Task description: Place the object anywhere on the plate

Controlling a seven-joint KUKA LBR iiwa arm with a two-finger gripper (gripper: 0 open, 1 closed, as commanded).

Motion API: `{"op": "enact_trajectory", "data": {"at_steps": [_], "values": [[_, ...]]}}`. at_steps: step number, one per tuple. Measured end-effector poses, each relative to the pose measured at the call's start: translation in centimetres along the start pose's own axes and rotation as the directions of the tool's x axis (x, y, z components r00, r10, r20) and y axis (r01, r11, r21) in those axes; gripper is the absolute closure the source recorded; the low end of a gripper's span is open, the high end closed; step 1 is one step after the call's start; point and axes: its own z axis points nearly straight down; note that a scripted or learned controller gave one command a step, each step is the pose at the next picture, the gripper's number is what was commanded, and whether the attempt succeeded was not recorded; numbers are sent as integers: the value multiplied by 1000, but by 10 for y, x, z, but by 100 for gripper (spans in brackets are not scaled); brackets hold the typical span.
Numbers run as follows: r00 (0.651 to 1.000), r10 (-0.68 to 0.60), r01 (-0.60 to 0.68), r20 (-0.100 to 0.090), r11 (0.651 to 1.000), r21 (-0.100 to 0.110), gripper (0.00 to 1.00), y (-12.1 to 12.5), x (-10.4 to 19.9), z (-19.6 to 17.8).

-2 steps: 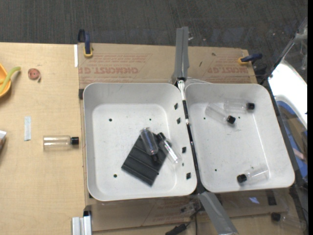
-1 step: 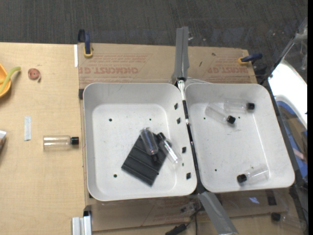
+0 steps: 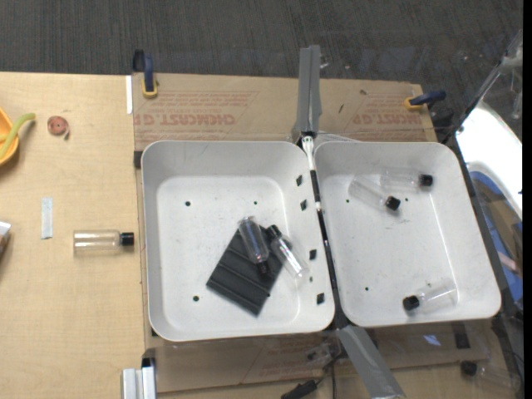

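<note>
- The left bin holds a black ribbed plate, a flat rectangle lying at a slant near the middle of the bin floor, toward the near wall.
- Two small clear bottles lie at the plate's upper right corner. One clear bottle rests partly on the plate, its dark cap end pointing toward the near side.
- The second clear bottle lies just beside the first, to its right, touching or nearly touching it, with its black cap at the upper end; it seems to rest mostly on the bin floor, off the plate's edge.
- The right bin holds three more clear bottles with black caps: one near the far wall, one just beside it and a little nearer, and one close to the near wall, well apart from the other two.
- On the wooden table to the left of the bins lies another clear bottle with a black cap, on its side, cap toward the left bin.
- A small round brown disc sits on the table farther back, and the edge of an orange bowl shows at the left border.
- Cardboard lies under the bins, held by clamps at the far corners.
</note>
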Motion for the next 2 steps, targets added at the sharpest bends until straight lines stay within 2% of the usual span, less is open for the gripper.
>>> {"op": "enact_trajectory", "data": {"at_steps": [2], "values": [[1000,0,0,0,1000,0,0,0,0,0]]}}
